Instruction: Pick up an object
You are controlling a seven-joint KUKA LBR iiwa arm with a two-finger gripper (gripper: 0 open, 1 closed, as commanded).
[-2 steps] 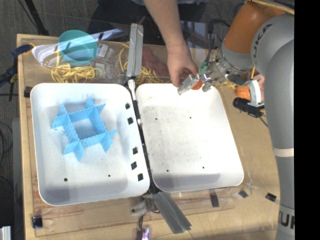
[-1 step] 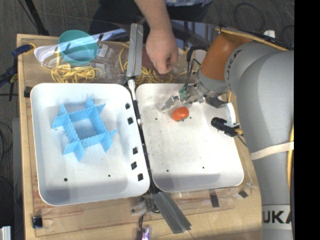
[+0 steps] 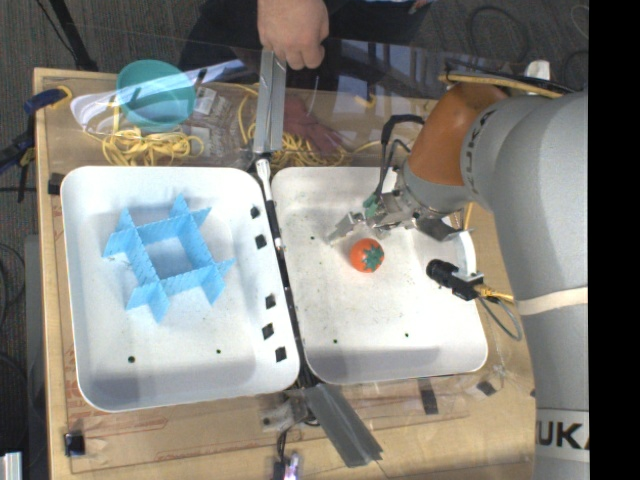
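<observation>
A small red-orange tomato-like toy [image 3: 366, 255] with a green top lies in the right bin [image 3: 400, 353], a little back of its middle. My gripper [image 3: 364, 226] hangs just behind and above it, close to the toy but not around it. Its fingers are spread, one pale finger [image 3: 340, 230] pointing left, and nothing is between them. A light blue grid-shaped divider [image 3: 168, 258] lies flat in the left bin [image 3: 100, 368], near its middle.
A person's hand [image 3: 292, 23] holds a grey bar [image 3: 267, 98] at the back, over the ridge between the bins. Behind the bins lie a teal bowl [image 3: 155, 90], yellow cord [image 3: 150, 146] and clear plastic. My grey arm [image 3: 540, 198] covers the right side.
</observation>
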